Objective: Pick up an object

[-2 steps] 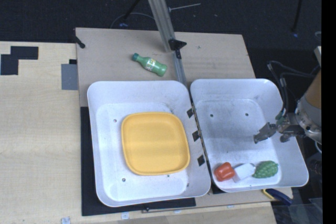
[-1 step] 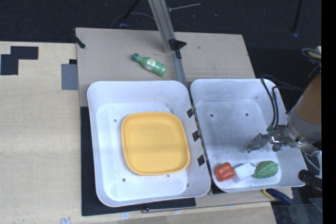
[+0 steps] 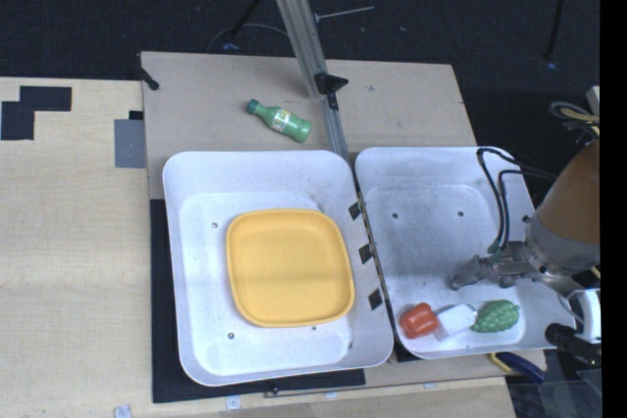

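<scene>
The arm comes in from the right edge of the frame, its orange band at the middle right, and bends down into the right bin. The jaws point toward the left, low over the bin floor in the lower right part of the frame. Whether they are released or clenched I cannot tell, and nothing is seen between them. A black cable loops above the wrist.

Just below the jaws, along the bottom wall of the right bin, lie three things in a row: a red pepper, a small white piece and a green bumpy fruit. They lie close together.

The left bin holds a yellow plate, flat in its middle. The two bins touch along their inner walls. Above them, on the bare worktop, a green bottle lies on its side, near a slanted metal rail.

The upper and left parts of the right bin floor are open. Dark floor lies behind the worktop at the top of the frame.
</scene>
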Robot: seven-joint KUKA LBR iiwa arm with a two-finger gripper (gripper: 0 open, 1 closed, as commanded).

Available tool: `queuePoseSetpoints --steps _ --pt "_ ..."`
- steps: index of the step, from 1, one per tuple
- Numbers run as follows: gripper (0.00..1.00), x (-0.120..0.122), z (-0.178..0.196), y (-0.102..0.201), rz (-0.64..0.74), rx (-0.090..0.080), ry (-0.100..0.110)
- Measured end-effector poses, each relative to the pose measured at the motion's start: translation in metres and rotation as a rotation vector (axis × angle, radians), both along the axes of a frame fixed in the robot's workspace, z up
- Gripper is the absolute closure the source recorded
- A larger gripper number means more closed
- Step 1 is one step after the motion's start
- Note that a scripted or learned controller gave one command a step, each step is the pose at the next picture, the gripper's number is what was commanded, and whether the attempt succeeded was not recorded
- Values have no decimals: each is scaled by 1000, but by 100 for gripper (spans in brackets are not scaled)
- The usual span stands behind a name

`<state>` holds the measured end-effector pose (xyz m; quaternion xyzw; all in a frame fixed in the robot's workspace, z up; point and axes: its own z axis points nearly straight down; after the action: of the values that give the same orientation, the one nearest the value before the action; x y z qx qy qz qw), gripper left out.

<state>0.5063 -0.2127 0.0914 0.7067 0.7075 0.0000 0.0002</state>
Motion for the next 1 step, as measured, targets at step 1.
queuePoseSetpoints --steps 1 --pt "100 0 11 -1 -2 -1 -2"
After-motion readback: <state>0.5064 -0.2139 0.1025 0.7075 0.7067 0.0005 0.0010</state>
